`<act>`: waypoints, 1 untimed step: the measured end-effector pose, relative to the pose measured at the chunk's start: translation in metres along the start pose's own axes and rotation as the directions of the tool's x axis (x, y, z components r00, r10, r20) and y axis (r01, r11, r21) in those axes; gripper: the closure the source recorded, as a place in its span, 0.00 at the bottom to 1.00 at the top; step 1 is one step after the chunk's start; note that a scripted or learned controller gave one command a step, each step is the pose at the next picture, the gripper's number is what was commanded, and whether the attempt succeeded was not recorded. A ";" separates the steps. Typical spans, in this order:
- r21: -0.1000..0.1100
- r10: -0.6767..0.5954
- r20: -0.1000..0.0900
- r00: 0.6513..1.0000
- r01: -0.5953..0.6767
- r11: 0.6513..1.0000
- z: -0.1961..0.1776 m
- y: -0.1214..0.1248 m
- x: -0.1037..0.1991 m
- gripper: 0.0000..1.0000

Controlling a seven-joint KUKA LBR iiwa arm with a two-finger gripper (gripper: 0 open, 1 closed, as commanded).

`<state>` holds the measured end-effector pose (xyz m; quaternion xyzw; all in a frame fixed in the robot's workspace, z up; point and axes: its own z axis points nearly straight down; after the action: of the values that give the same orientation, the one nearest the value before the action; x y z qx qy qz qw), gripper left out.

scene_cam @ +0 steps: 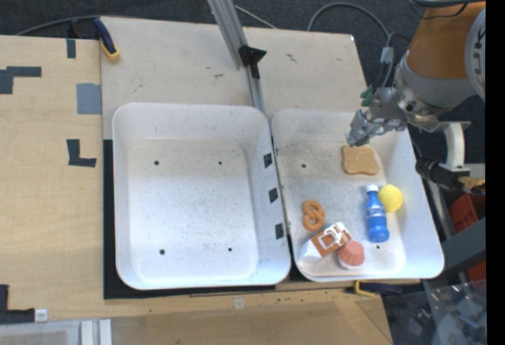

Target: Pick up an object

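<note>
The right bin [316, 138] holds a tan slice of toast [360, 161] near its far right side. Closer to the front lie a blue bottle [375, 215], a yellow lemon-like piece [390, 197], an orange pretzel [313, 215], a small orange-and-white box [331, 238] and a pink-red rounded toy [351, 255]. My gripper [360, 133] hangs just above the toast's far edge, coming in from the right. Nothing shows between it and the toast.
The left bin [130, 178] sits beside the right one, sharing a raised middle wall [272, 185]. A slanted metal rail [229, 16] crosses the bench behind the bins. Cables and dark floor lie beyond the right bin's edge.
</note>
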<state>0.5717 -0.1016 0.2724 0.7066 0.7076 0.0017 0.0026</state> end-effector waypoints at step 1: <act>0.006 0.000 -0.001 1.000 0.000 1.000 -0.007 0.000 0.000 1.00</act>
<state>0.5720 -0.1011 0.2791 0.7065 0.7077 -0.0001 -0.0002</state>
